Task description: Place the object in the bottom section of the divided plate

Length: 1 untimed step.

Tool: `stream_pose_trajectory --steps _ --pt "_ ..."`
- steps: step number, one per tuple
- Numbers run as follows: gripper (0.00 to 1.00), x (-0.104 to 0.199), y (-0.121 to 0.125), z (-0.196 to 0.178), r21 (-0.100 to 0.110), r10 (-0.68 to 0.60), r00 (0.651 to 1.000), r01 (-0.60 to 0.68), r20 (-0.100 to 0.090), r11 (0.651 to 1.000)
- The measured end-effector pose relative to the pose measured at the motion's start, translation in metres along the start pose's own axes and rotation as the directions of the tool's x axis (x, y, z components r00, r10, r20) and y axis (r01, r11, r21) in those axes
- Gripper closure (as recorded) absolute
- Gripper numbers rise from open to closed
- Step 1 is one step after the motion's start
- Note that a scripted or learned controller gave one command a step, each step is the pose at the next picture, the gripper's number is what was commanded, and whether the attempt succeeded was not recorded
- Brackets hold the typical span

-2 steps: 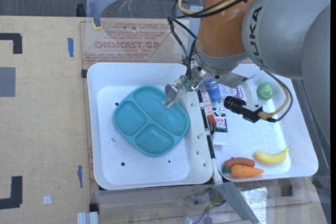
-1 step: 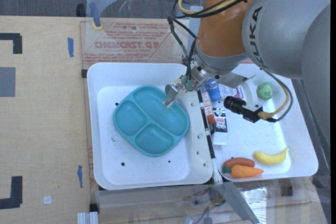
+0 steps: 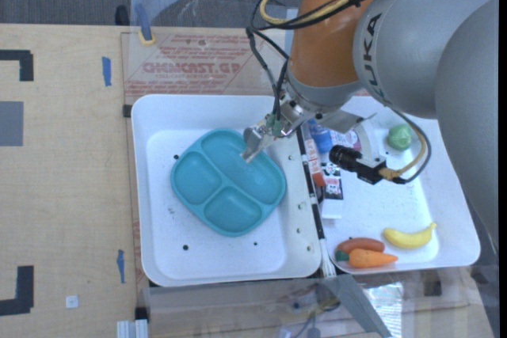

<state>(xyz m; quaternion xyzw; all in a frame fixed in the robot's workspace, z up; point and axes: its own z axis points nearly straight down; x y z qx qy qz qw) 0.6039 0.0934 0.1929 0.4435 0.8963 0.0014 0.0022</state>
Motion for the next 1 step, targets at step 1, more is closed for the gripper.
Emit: stream_pose_trajectory --steps 1 --pt "0.00 0.0249 0.0425 -0.0459 -0.001 -0.124 0.992 0.124 0.001 0.992"
